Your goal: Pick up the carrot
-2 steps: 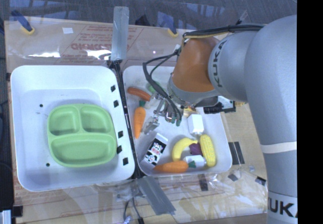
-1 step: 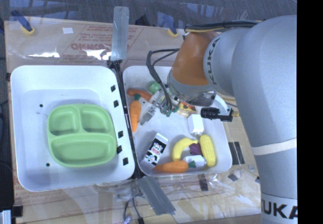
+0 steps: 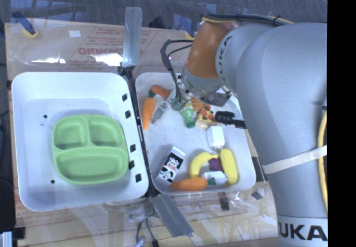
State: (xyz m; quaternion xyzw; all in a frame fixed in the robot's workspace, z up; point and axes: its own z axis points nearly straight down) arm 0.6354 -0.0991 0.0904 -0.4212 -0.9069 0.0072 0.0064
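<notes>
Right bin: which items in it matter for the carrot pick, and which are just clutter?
Job:
- carrot, by the right bin's left wall
- second carrot, near the front edge
- gripper, low beside the upper carrot

Lying about:
- banana
- corn cob
- milk carton
- pizza slice
- green divided plate, in the left bin

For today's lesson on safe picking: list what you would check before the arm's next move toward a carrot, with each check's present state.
1. Carrot in view at the right bin's left wall: ok.
2. Hand beside that carrot: ok.
3. Carrot between the fingers: cannot tell.
4. Second carrot at the near wall, target settled: cannot tell.
5. Room around the first carrot, against the wall: not ok.
</notes>
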